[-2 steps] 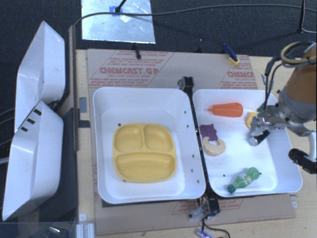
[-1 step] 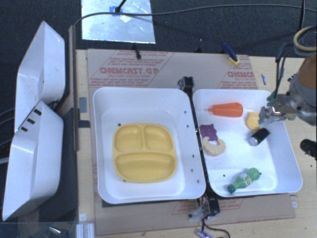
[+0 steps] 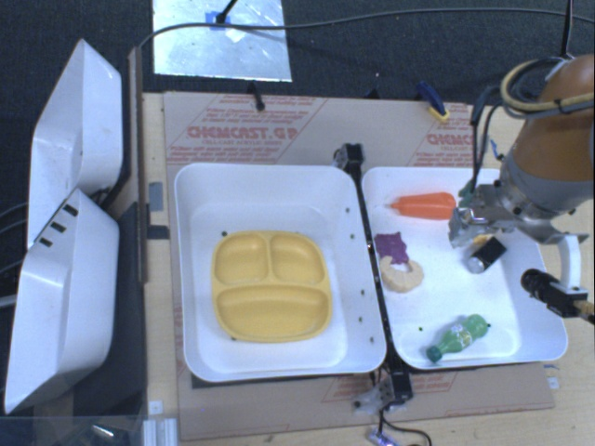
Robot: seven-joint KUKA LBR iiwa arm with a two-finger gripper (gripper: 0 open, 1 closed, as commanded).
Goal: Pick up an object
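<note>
Gripper: gripper [image 3: 476, 245] hovered low in the right bin [image 3: 521, 342], and whether it was spread or pressed together I couldn't tell, it was too small and cluttered under the wrist.
Nearest target: a small black and silver cylinder [image 3: 484, 254] sat right at the tip, possibly touching; no clean view of a pinch, so no call on a hold!
Axis: cylinder lay on a slant, upper-right to lower-left.
Other options: toy carrot [image 3: 425, 205] lay just up-left of the gripper, long axis roughly left-right; green bottle [image 3: 459, 336] lay well below, near the front wall; purple piece [image 3: 391, 246] and tan ring [image 3: 403, 275] sat by the left wall.
Left bin: left bin [image 3: 195, 249] carried a yellow divided tray [image 3: 271, 283].
Hidden: arm [image 3: 553, 147] covered the bin's far right corner.
</note>
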